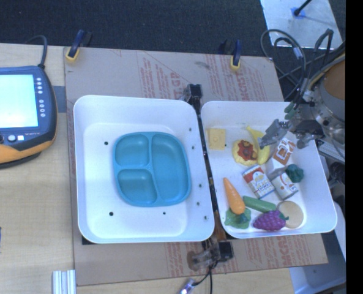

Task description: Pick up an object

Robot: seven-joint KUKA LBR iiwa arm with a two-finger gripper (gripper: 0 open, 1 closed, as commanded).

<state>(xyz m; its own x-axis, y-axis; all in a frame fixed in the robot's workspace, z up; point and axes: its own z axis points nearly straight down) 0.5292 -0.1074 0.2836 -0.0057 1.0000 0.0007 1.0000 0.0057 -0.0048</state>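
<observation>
My gripper (283,133) hangs over the right bin (325,192) with its fingers spread apart and nothing between them. Directly under the fingertips sits a small red-and-white carton (283,151), which I judge light, stiff and fairly slick, best pinched across its narrow sides. Just beside the jaws, toward the left bin (83,164), lie a banana (258,141) and pizza slice (245,150).
</observation>
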